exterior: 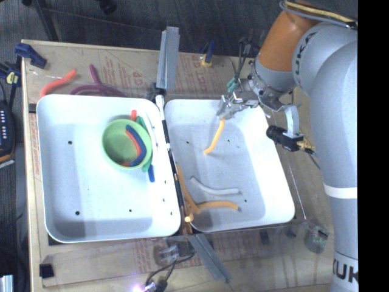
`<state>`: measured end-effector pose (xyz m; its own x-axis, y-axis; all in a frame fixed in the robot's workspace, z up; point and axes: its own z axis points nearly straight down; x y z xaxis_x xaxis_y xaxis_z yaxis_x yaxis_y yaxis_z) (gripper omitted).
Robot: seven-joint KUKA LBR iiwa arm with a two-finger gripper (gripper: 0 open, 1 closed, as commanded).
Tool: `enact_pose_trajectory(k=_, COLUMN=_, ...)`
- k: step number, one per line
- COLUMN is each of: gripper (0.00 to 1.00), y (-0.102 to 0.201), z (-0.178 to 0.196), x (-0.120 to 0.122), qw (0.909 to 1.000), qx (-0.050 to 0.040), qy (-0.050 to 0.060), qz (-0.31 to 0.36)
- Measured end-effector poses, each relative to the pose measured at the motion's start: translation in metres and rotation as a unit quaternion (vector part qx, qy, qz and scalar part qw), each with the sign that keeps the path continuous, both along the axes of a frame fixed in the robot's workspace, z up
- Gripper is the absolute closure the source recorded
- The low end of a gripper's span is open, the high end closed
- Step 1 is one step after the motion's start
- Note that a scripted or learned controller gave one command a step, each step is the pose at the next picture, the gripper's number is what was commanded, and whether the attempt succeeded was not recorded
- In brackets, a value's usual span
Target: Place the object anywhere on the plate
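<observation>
- claw (226, 109) pinched on yellow strip (214, 137), strip dangling below it
- lift clear of bin wall, carry left to green plate (126, 145)

Bins (73, 218) look like smooth white plastic, semi-matt with soft sheen. Plate (115, 148) is matt green plastic. Yellow strip (214, 140) looks rubbery, matt. Surface (91, 260) is bare plywood, printed red lettering, rough grain. Gripper (226, 105) is bright metal; arm (331, 72) shell is smooth grey, satin.
</observation>
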<state>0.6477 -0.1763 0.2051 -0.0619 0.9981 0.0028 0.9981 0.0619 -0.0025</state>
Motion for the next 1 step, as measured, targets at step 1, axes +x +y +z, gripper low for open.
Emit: enact_pose_trajectory(k=1, gripper=0.00, y=-0.0001, z=0.0002, x=0.0000, qw=1.0000, qx=0.0000, qy=0.000, qz=0.000)
